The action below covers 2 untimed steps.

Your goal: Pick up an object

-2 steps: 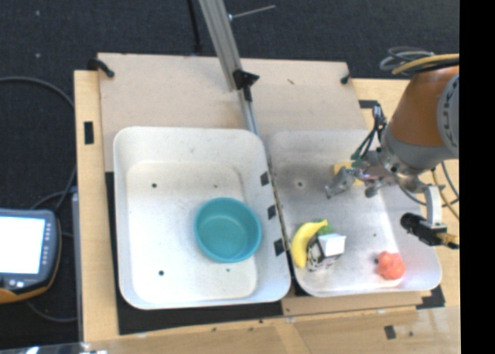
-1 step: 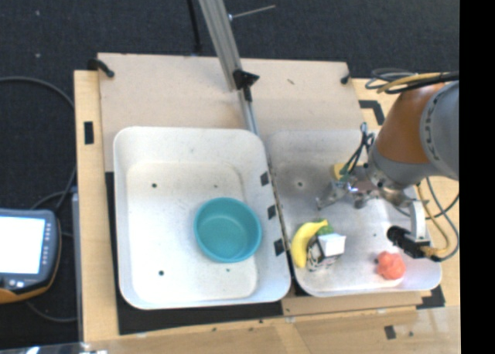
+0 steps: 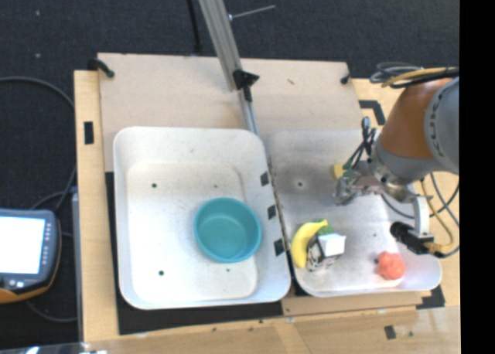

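In the right bin (image 3: 309,151) lie a yellow banana (image 3: 304,238), a small white and grey box (image 3: 328,249) touching its right side, and a red-orange ball (image 3: 391,265) near the front right corner. My gripper (image 3: 347,188) hangs over the middle of this bin, behind and to the right of the banana, with nothing visible between its fingers. The orange band and grey wrist (image 3: 410,132) rise to its right. A teal bowl (image 3: 227,229) sits in the left bin (image 3: 155,159).
A slanted metal post (image 3: 224,35) stands behind the bins and ends near their shared edge. Cables (image 3: 433,213) trail beside the wrist at the right bin's right side. A screen device (image 3: 27,252) lies off the bench at far left.
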Available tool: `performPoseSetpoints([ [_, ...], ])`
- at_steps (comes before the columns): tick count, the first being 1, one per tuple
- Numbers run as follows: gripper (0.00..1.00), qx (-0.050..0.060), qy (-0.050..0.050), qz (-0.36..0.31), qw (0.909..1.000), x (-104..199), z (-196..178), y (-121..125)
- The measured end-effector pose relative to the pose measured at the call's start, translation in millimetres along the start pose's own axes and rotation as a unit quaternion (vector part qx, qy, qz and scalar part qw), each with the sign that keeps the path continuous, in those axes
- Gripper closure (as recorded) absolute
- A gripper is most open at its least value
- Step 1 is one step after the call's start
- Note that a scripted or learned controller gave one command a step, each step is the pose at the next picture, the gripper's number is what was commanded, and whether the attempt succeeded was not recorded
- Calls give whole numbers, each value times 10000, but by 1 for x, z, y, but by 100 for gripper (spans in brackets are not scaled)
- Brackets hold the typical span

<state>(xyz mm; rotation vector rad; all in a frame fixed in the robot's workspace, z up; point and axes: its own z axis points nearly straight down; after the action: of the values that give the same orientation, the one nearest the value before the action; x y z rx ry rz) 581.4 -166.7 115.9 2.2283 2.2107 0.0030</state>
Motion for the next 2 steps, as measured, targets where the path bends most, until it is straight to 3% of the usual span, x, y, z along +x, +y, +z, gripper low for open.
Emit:
performPoseSetpoints([
  [2,100,-24,-7,-53,10000,-3,-98,6],
])
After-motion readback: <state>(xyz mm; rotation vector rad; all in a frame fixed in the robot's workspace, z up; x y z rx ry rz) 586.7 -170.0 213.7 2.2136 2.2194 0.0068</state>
